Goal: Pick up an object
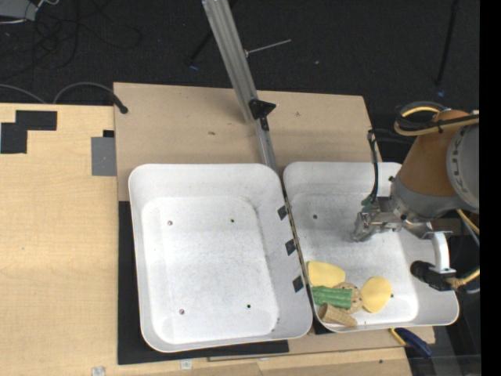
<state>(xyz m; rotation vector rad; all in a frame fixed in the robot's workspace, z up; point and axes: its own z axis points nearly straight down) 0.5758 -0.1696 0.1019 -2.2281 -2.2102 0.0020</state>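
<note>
In the right bin (329, 194), near its front edge, lie several small objects: a yellow rounded piece (325, 273), a second yellow piece (376, 294), a green ridged object (332, 296) and a tan wedge-like piece (339, 315). My gripper (363, 227) hangs over the right part of that bin, behind and to the right of the pile and apart from it. The arm's orange band (427, 167) rises behind it at the right edge. Nothing shows between the fingers, and their state is too small to read.
The left bin (207, 257) lies beside the right one, joined by a divider with black clips (290, 245). A slanted metal rail (235, 61) rises behind the bins. A light wooden table (55, 241) stands at the left.
</note>
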